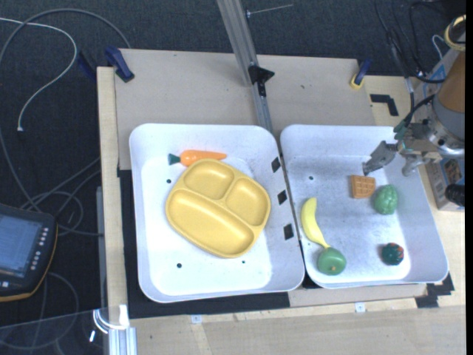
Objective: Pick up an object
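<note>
Bins: two, white and shallow, side by side on the bench [222, 87]; left bin [148, 272], right bin [421, 261].
Left bin contents: two things; one yellow divided plate [218, 207] with three compartments, lying across the middle; one orange carrot [198, 156] with a green top, just beyond the plate's far edge, near the bin's far wall.
Right bin contents: five things; one yellow banana [312, 222] near the left wall; one green apple [331, 260] touching or just beside the banana's near end; one tan waffle-like square [362, 187] toward the far middle; one green leafy lump [385, 199] just right of the square; one small red-and-green piece [392, 254] in the near right corner.
Tool: one [394, 157], reaching in from the right over the right bin's far right part, above and beyond the square and the lump; two fingers spread apart, nothing between them.
Clamps: two on the bench's far edge, one blue [118, 63], one blue and yellow [361, 73].
Pole: one metal bar [240, 35] slanting down to the gap between the bins.
</note>
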Available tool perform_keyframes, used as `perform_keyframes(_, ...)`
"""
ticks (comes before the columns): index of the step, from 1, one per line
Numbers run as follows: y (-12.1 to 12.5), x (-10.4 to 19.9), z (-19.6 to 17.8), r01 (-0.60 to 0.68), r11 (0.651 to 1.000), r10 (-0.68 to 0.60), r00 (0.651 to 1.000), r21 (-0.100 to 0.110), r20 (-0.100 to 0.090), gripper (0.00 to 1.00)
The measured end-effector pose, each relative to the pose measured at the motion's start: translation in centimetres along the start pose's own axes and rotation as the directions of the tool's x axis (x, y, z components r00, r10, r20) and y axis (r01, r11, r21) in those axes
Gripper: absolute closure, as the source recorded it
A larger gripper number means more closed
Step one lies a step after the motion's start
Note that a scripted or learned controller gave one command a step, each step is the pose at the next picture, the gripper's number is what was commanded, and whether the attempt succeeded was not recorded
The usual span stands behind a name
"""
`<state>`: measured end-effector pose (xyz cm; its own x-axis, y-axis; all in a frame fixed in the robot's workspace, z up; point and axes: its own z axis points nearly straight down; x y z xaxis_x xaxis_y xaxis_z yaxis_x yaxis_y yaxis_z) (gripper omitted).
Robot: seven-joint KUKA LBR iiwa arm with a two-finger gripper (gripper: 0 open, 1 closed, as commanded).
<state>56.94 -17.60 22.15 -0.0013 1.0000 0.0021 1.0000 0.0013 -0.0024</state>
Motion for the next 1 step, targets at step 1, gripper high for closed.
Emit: perform_keyframes(1,0.0,0.0,0.0,0.0,1.0,0.0,1.0,0.0,0.0,0.0)
